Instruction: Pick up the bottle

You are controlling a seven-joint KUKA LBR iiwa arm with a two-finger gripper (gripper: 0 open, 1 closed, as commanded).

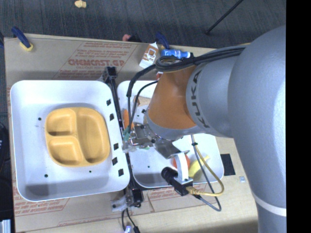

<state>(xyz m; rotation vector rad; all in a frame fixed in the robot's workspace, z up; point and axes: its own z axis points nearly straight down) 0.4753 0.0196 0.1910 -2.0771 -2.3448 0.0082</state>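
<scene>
Hanging low in the right bin (146, 181), the tool (138, 139) sits under the arm (204, 96); its state I cannot tell. Just right of it, partly hidden, lies something yellow, perhaps the bottle (196, 167)

Cardboard-covered bench (87, 57) with two shallow white bins side by side.

The left bin (29, 130) and right bin (146, 178) sit directly on the printed brown cardboard, edges nearly touching. Blue clamps (22, 38) grip the bench's far edge. Dark carpeted floor (146, 8) lies beyond.
</scene>
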